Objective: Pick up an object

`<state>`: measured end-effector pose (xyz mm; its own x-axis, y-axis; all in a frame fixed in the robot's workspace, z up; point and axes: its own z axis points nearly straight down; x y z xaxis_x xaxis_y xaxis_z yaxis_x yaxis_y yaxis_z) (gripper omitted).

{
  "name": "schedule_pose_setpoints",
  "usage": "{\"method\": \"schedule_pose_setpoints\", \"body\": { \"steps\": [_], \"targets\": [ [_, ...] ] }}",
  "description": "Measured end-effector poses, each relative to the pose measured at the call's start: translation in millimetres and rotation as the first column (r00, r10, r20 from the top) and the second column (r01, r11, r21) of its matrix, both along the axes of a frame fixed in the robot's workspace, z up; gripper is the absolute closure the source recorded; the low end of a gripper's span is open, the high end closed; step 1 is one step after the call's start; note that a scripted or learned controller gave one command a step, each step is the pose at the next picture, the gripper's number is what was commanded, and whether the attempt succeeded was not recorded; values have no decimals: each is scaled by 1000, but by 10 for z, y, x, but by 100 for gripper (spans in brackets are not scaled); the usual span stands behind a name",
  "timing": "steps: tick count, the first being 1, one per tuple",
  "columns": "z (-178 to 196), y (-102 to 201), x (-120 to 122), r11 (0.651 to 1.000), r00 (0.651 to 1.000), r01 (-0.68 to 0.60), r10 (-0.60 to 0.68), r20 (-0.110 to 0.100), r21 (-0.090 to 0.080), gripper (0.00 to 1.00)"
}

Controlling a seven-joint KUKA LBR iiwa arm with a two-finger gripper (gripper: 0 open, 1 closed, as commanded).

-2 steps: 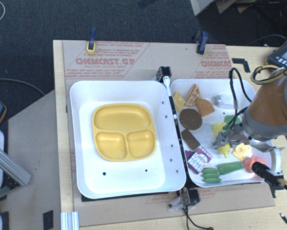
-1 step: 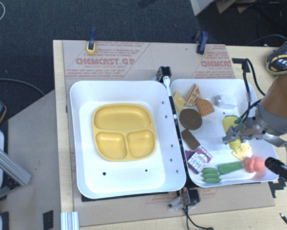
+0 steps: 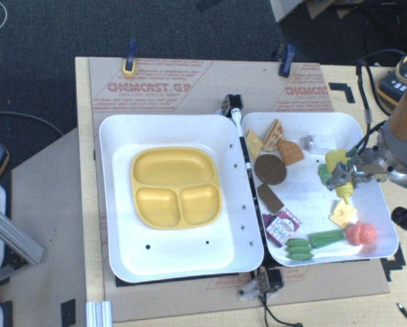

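The right white bin [image 3: 305, 120] holds several toy foods. My gripper [image 3: 342, 176] hangs low over the bin's right side, at the end of the grey arm [image 3: 401, 142]. A yellow-green piece [image 3: 334, 159] lies right by it on the upper left, and a small yellow piece [image 3: 345, 192] pokes out just below it. Whether either one sits between the fingers is hidden by the gripper body. A pale yellow cheese slice [image 3: 344, 214] and a red fruit [image 3: 361, 234] lie below the gripper.
Left bin [image 3: 115, 203] holds a yellow divided plate [image 3: 175, 185]. In the right bin lie a brown disc [image 3: 270, 169], a brown bar [image 3: 270, 197], toast slices [image 3: 274, 135], a purple packet [image 3: 282, 226], a green pod [image 3: 299, 249] and a green bean [image 3: 326, 238].
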<state>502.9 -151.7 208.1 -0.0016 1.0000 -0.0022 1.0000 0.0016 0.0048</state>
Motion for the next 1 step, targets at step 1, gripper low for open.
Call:
{"method": "schedule_pose_setpoints", "body": {
  "steps": [1],
  "targets": [
    [177,-1,11,1000,1000,1,-1,0,0,100]
  ]
}}
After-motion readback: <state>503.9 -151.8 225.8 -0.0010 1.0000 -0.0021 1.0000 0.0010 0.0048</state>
